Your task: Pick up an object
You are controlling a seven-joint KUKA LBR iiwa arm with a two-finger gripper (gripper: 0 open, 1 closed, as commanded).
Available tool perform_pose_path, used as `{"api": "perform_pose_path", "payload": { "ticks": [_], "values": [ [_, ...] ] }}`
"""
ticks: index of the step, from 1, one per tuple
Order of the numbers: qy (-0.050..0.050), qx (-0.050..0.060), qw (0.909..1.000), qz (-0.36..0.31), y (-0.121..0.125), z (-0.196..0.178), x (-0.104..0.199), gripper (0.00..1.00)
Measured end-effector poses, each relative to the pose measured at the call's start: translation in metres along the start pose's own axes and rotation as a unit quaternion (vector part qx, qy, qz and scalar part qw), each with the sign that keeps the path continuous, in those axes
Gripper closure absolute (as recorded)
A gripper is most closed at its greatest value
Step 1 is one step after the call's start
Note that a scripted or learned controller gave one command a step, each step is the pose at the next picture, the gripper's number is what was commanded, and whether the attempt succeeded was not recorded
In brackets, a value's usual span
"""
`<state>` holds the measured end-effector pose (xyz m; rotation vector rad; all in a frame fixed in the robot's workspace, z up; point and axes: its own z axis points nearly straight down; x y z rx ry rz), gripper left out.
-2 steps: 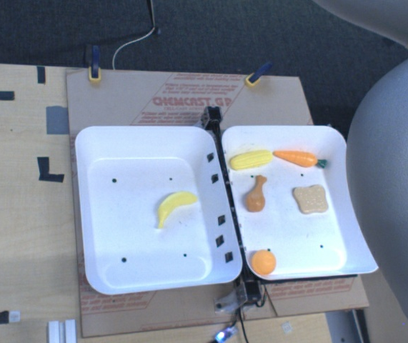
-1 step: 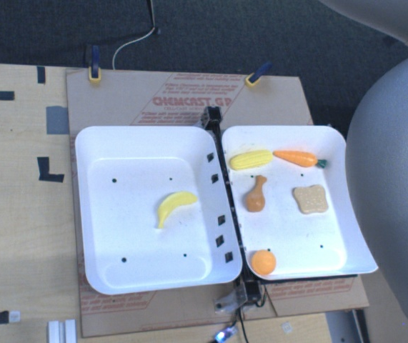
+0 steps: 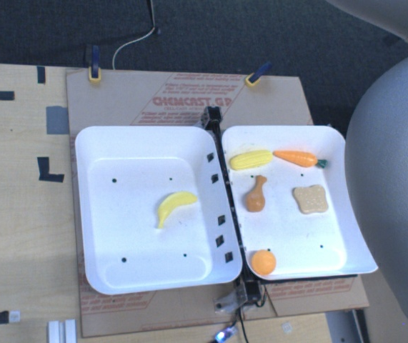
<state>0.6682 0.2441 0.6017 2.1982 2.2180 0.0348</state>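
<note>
Lying untouched in their bins, banana (image 3: 175, 206) and carrot (image 3: 296, 158) await picking; the claw's state I cannot tell.

A brown board (image 3: 189, 98) lay under the two white bins (image 3: 93, 148), with a white cable (image 3: 136, 40) beyond it and clamps (image 3: 93, 72) at its far corners.

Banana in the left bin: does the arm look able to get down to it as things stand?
Probably yes. The banana lies alone near the middle of the left bin, away from its walls, with nothing on or beside it. The arm is off at the right, beyond the right bin.
</note>
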Motion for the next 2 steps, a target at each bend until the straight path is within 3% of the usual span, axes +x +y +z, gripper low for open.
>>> {"api": "perform_pose_path", "payload": {
  "ticks": [2],
  "values": [
    [0.005, -0.016, 0.9999, 0.000, 0.0028, -0.0194, 0.0034, 1.00]
  ]
}}
